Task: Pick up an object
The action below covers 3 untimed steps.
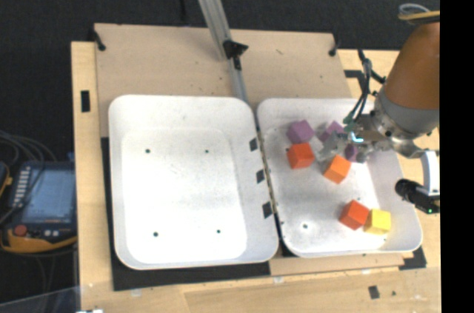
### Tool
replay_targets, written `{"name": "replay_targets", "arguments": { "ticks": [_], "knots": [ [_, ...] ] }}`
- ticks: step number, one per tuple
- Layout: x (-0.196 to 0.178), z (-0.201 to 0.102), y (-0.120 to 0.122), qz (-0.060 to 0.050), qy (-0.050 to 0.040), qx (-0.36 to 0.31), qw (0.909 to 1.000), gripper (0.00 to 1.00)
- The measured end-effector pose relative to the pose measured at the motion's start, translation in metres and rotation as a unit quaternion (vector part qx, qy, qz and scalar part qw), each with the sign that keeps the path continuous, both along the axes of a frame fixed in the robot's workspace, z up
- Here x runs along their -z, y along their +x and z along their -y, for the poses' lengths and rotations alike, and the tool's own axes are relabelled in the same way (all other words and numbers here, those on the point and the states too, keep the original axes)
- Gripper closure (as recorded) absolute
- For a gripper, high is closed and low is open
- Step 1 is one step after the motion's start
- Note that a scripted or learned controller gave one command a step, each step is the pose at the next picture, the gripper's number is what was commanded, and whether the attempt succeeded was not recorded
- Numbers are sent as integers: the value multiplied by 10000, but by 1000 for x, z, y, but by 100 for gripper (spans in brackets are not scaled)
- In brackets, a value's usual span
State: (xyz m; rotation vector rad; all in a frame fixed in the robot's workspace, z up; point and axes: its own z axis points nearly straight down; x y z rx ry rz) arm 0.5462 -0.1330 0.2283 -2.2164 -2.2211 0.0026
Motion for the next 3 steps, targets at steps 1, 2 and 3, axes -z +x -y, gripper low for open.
{"name": "replay_targets", "arguments": {
  "ticks": [1, 2, 3],
  "knots": [
    [-3, 0, 1, 27, -6, 8, 10000, 0],
    [40, -2, 2, 0, -13, 25, 10000, 0],
    [102, 3, 2, -2, -13, 16, 10000, 0]
  ]
}}
